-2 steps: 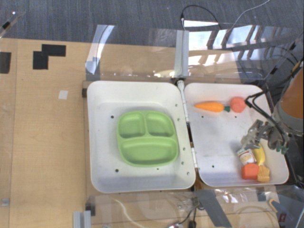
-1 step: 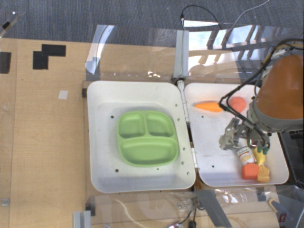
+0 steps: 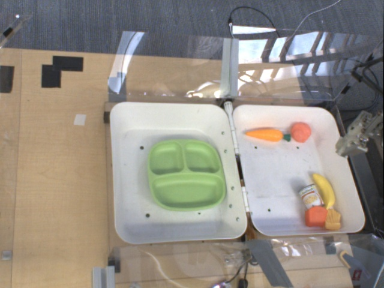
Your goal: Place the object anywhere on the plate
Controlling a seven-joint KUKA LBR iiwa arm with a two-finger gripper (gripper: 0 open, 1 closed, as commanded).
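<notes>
Green plate point(image 3: 186, 174) with three compartments sits pretty much in the middle of the left bin point(image 3: 129, 161), nothing on it so far. All the loose stuff is over in the right bin point(image 3: 270, 185). At the far end there's a carrot point(image 3: 264, 135) lying sideways with its green end pointing right, and just beside that end a reddish-orange ball-shaped thing point(image 3: 301, 132), maybe a tomato or peach, can't say for sure. Down at the near right corner there's a little cluster: a banana point(image 3: 324, 189) lying at a slant, a small can point(image 3: 310, 194) just left of it and touching or nearly so, an orange-red blob point(image 3: 315, 216) under the can, and a small yellow-orange piece point(image 3: 333, 219) right next to that blob. Which one counts as "the object" I honestly can't tell, but all of them are in the right bin and well apart from the plate.

My jaws point(image 3: 354, 140) are over at the right edge, hanging around the right bin's far right rim, near none of the items. It's a pale blurry lump from this angle, so I can't tell whether they're wide or closed. Both bins sit side by side on the wooden worktop point(image 3: 54, 179).
</notes>
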